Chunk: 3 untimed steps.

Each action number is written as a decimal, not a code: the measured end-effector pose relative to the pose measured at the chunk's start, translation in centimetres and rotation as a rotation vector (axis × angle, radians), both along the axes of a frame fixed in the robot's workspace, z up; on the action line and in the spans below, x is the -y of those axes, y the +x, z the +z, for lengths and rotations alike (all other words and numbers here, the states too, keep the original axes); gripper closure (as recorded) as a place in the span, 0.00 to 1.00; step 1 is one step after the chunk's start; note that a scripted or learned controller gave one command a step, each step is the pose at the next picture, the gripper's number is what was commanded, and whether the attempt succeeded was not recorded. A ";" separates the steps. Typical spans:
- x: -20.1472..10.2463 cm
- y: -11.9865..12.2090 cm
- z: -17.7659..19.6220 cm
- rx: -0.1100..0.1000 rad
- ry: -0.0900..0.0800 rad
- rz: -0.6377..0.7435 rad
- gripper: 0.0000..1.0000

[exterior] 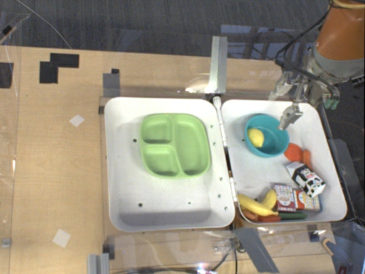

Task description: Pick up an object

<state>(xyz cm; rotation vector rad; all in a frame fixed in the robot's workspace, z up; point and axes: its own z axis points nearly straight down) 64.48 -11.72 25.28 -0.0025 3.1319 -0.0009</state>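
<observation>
While poised above the teal bowl [267, 135], the tool [290, 116] grips nothing, its opening unclear.

Two white bins [114, 153], one green tray [174, 144], one teal bowl [274, 144], two bananas [254, 205].

Light wood bench [51, 170], dark, perhaps carpeted floor [142, 16]

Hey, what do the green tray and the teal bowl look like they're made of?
Green tray: likely molded plastic, matte, with uniform color and soft rounded dividers. Teal bowl: probably plastic too, smooth and slightly glossy, even color; cannot be sure from above.
</observation>
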 end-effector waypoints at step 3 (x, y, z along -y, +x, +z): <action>-3.2 2.4 -16.1 -0.016 -0.001 0.043 0.00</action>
